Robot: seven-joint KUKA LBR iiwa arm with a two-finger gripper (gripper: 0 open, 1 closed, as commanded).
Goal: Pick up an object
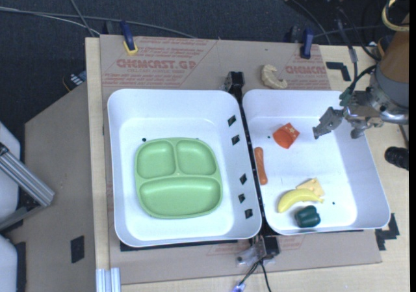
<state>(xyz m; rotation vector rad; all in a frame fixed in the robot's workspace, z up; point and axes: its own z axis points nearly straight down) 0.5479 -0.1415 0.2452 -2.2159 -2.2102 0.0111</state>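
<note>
Claw [339, 123] spread open, grasping nothing, above right bin [364, 173] near far wall. Nearest target: red block [285, 135], just left. Risk, by judgement: closing short, nudging block aside, or clipping bin wall.

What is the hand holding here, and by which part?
Nothing. The hand hangs open over the right bin, apart from the orange block.

Glossy white plastic bins [123, 154]
</note>
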